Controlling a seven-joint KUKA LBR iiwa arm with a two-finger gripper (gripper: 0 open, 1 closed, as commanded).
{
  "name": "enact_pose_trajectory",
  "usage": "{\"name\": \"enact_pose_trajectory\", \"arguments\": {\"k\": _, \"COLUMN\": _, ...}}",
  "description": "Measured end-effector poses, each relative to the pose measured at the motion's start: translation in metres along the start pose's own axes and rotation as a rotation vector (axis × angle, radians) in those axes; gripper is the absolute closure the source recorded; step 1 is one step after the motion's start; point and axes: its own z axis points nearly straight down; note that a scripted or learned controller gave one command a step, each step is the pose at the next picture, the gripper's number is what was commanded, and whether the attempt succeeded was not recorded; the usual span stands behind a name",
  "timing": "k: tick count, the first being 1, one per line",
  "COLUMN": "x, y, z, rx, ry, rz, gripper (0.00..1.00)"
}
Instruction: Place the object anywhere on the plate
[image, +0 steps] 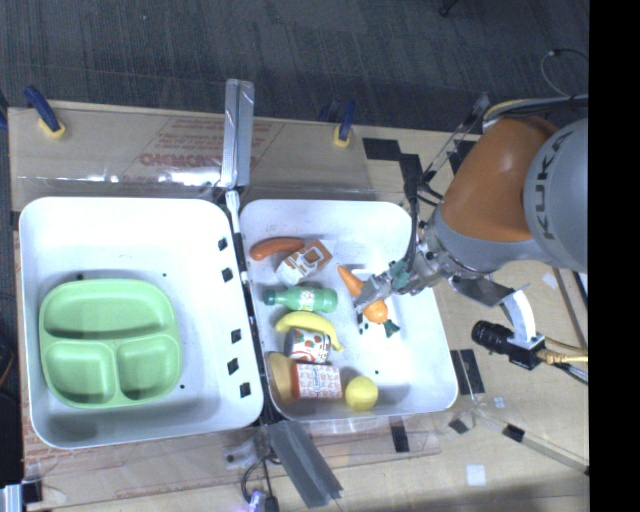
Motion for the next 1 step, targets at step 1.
{"name": "enact_pose_trajectory", "arguments": {"k": 1, "x": 0.1130, "y": 0.0181, "z": 0.0257, "rx": 0.003, "ry": 0.001, "rz": -0.134, "gripper": 1.00}}
